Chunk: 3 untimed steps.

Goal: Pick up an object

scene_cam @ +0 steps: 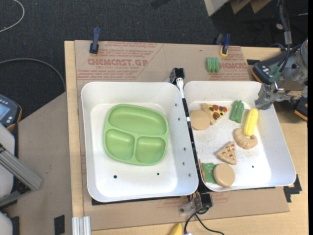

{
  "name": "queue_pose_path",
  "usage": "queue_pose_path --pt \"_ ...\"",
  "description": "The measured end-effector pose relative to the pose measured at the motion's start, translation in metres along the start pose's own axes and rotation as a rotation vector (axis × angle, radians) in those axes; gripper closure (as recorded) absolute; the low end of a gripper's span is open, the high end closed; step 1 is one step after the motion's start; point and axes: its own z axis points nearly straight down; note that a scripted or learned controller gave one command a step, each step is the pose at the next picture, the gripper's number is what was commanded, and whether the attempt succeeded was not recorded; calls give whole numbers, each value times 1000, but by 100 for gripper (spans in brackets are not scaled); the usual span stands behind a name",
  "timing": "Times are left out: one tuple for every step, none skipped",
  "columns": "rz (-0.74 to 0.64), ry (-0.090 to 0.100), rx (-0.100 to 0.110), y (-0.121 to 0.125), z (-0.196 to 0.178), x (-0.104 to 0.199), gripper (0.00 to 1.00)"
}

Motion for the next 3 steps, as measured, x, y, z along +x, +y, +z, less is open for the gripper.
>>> queue_pose_path --pt "-7 10 23 -8 114 109 100" --pt "-1 8 -2 -29 2 119 100" --pt "7 4 2 -28 -67 62 100"
